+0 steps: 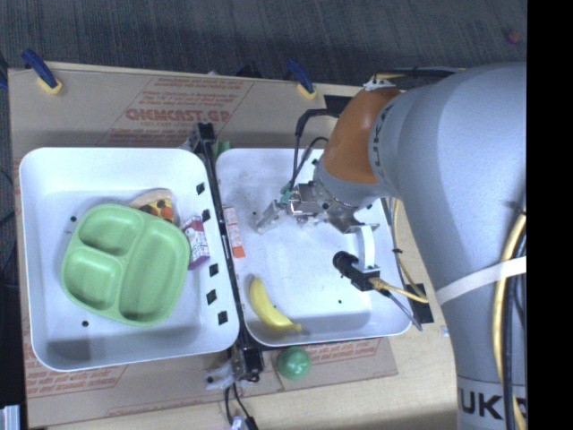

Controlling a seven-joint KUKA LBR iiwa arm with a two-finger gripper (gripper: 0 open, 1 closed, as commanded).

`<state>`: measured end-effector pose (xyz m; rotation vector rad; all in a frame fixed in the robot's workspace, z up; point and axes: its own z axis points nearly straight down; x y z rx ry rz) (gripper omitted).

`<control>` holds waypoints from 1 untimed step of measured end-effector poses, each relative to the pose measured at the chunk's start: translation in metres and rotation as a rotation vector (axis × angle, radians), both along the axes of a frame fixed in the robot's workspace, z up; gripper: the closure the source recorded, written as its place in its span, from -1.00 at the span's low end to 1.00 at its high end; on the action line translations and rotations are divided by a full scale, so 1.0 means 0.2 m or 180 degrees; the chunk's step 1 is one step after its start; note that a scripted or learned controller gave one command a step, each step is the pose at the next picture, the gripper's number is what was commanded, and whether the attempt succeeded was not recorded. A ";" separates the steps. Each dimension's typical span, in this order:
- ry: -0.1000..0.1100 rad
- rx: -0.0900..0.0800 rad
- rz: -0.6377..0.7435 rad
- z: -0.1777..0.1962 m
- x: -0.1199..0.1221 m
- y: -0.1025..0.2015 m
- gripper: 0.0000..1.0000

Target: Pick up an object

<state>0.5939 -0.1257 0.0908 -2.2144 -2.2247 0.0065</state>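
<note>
A yellow banana (269,306) lies near the front left of the right bin (313,267). An orange and white packet (233,233) lies along that bin's left wall. My gripper (267,217) hangs low over the middle left of the right bin, pointing left. It is above bare floor, right of the packet and well behind the banana. Nothing shows in its grasp. The grey arm with its orange band (354,141) reaches in from the right.
The left bin (54,177) holds a green divided plate (125,262), a pizza-slice toy (158,206) and a purple packet (197,240). A green ball (293,363) sits on the cardboard in front of the bins. A black cable fitting (353,271) hangs over the right bin.
</note>
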 end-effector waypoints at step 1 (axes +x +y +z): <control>-0.0001 0.0003 0.0012 0.05 0.00 0.00 1.00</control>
